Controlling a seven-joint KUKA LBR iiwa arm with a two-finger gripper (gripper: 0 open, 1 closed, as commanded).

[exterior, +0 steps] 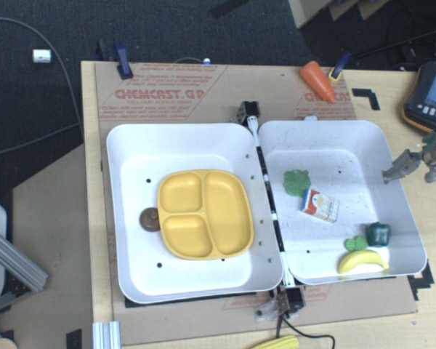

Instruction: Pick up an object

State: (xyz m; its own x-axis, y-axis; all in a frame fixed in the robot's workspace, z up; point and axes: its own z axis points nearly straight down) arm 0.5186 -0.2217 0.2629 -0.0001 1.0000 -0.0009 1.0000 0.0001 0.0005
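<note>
From here I'd go for the small carton [320, 205] lying flat mid-floor of the right bin [392, 167], light, stiff, best pinched across its short sides, while the fingers [405, 164] hang open and empty over that bin's right rim.

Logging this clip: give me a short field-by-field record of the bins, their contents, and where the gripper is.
left bin: holds a yellow divided plate; a small brown round object lies at the plate's left edge
right bin: holds a green leafy toy, a small white and red carton, a green pepper and a yellow banana
gripper: at the right bin's right rim, above the wall, nothing seen between its fingers
bench: an orange carrot lies behind the right bin
</note>
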